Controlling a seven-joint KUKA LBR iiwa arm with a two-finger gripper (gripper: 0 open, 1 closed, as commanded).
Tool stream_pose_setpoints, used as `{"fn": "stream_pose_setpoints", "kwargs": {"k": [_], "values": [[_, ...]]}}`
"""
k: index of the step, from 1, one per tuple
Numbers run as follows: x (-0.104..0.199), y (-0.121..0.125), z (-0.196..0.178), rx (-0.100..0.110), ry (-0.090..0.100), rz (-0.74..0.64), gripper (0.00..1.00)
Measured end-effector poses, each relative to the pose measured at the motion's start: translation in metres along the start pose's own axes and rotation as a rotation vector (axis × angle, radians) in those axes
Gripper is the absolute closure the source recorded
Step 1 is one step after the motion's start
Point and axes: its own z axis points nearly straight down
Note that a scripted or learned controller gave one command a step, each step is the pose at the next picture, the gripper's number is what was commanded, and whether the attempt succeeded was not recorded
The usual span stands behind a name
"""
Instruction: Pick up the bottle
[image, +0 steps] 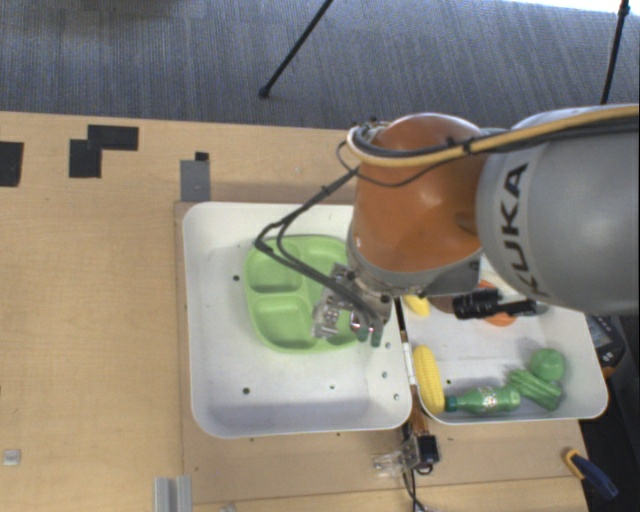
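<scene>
My claw (345, 320) hung over the right edge of the green divided tray (290, 290) in the left bin (215, 300); how it was set I could not tell. The bottle (484, 402) lay on its side well to the tray's right, in the right bin (590, 395), just beside the corn cob (428, 375).

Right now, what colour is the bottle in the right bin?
Green, with a pale label; the bottle shows in the camera view.
</scene>
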Motion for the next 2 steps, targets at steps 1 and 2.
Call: {"fn": "stream_pose_setpoints", "kwargs": {"k": [1,2], "values": [[0.022,0.075,0.000,-0.001,0.002,-0.046,1.00],[0.022,0.074,-0.020,-0.001,0.001,-0.006,1.00]]}}
